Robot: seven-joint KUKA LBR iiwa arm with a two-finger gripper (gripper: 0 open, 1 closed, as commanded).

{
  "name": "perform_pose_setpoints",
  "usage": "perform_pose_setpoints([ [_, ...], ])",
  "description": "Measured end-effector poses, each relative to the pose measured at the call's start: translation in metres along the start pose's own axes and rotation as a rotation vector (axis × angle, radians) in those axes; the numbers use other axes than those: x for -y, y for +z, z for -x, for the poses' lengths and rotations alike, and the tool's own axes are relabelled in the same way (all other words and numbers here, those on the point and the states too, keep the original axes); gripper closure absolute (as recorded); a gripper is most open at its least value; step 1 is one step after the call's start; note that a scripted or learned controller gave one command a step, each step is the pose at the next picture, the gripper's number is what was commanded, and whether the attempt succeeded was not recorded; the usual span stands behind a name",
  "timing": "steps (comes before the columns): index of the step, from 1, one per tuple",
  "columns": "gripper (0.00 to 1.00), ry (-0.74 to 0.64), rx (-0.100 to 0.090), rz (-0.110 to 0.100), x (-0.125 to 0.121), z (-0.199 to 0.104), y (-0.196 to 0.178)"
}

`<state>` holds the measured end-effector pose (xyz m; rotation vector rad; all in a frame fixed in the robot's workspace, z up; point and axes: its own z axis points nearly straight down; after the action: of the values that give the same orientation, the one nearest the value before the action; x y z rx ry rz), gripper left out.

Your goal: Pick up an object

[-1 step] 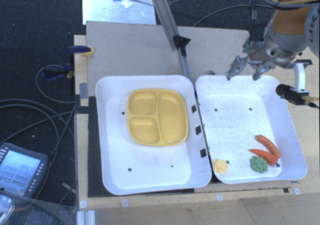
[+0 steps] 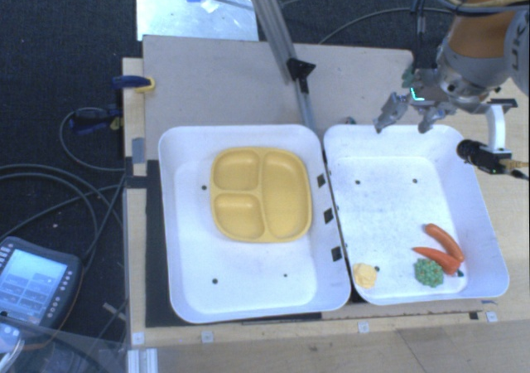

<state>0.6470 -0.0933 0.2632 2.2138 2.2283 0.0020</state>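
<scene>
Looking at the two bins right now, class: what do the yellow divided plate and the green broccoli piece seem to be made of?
The yellow divided plate looks like moulded plastic with a smooth, matt finish: even colour, rounded compartment ridges. The green broccoli piece looks like a toy, probably plastic or rubber, with a bumpy surface; it is too small to say more.

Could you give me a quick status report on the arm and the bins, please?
End effector open, holding nothing, above right bin's far rim. Carrot, broccoli at that bin's near right. Nothing in the way.
</scene>
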Motion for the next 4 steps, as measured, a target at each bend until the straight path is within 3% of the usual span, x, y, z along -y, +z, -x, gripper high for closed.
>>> perform_pose_setpoints([
  [3, 0.0, 0.007, 0.001, -0.005, -0.001, 0.013, 0.17],
  [4, 1.0, 0.007, 0.001, 0.003, -0.004, 0.013, 0.155],
])
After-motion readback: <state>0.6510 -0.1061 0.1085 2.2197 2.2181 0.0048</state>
